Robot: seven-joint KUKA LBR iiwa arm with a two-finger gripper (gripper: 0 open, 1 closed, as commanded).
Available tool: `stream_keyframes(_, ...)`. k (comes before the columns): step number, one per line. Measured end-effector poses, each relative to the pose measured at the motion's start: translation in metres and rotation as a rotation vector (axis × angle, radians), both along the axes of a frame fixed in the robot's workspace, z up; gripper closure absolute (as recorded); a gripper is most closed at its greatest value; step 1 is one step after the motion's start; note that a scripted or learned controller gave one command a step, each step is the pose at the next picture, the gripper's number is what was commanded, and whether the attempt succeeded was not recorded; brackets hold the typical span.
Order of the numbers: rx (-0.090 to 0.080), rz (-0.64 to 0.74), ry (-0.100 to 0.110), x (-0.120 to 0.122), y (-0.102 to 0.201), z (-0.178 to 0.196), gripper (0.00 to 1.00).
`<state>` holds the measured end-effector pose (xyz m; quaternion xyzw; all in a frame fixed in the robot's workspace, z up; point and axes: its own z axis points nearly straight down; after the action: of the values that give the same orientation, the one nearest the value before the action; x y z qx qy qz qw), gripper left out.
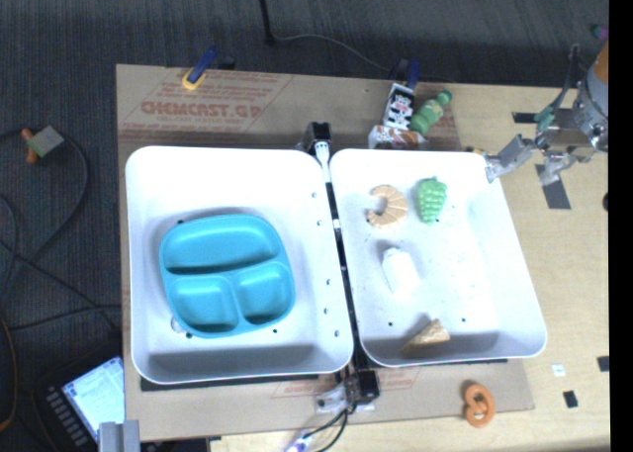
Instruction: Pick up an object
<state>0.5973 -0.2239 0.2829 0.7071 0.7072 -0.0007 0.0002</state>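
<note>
The pincer (514, 151) hangs by the right bin's (519, 282) far corner; its grip state is unclear. A croissant (387, 205) and grapes (430, 198) lie inside.

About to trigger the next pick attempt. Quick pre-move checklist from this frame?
1. Targets in right bin: croissant, green grapes, white piece, wedge: ok.
2. Objects spaced apart for a grasp: ok; wedge sits against the near wall: not ok.
3. Gripper outside the bin, beyond its far right corner: ok.
4. Gripper state: cannot tell.
5. Blue tray in left bin, out of the path: ok.
</note>
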Motion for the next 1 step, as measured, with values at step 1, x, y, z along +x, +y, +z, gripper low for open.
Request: stream_keyframes(1,0.008,0.003,0.006,-0.0199,0.0154,-0.1803,0.0)
